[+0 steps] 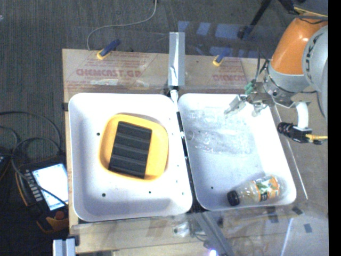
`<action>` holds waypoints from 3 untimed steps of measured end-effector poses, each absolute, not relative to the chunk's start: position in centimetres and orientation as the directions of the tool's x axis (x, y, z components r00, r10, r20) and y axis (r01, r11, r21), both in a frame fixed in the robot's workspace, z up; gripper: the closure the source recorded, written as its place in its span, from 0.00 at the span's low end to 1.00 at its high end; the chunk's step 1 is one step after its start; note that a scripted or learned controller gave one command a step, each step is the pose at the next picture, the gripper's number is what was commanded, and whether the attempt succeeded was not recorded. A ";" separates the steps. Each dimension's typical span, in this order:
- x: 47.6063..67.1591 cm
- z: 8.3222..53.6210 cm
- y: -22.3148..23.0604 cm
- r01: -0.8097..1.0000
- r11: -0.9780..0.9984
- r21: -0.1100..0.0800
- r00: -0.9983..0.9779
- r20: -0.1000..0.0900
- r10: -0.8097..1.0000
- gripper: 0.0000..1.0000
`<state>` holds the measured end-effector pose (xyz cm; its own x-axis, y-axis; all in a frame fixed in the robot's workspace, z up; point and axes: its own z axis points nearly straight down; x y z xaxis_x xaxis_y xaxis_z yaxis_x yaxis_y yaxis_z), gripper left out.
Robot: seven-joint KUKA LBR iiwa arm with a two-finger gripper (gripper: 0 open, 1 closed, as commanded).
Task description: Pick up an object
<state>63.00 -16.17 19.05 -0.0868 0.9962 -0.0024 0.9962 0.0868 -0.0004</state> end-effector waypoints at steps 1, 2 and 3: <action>58.2 19.9 -18.0 0.999 -0.044 -0.002 0.044 0.000 0.999 0.00; 58.3 19.3 -19.8 1.000 -0.007 -0.002 0.007 -0.004 1.000 0.00; 58.0 20.2 -17.9 0.999 -0.040 -0.001 0.040 0.001 0.999 0.00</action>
